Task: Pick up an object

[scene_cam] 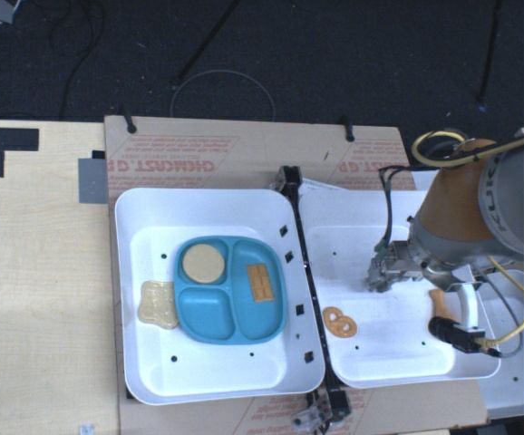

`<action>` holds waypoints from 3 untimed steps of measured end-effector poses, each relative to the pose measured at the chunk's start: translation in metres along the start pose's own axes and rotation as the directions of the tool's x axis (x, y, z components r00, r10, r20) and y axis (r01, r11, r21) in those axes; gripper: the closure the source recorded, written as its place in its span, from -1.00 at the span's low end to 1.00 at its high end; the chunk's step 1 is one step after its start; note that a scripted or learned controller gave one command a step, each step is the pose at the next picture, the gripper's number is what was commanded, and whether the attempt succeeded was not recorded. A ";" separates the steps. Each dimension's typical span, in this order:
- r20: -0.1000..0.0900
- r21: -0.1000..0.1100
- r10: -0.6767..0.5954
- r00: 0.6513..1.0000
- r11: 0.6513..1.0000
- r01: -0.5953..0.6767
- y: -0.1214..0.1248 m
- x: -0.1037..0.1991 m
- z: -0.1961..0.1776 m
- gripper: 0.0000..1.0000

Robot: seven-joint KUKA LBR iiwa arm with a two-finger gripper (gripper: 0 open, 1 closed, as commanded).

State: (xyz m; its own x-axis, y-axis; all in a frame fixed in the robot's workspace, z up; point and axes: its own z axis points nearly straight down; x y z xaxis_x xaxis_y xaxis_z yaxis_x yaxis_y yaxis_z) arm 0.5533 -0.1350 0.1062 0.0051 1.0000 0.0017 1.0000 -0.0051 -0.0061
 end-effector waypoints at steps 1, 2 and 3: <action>0.003 -0.009 -0.002 1.000 1.000 0.002 0.007 -0.009 -0.055 1.00; 0.003 -0.009 -0.005 1.000 1.000 0.005 0.012 -0.018 -0.113 1.00; 0.003 -0.010 -0.006 1.000 1.000 0.006 0.013 -0.019 -0.166 1.00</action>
State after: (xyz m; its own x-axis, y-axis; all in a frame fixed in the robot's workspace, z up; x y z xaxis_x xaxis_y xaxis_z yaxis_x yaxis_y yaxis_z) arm 0.5670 -0.1541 0.2724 -0.0012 1.0000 -0.0009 1.0000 0.0012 0.0036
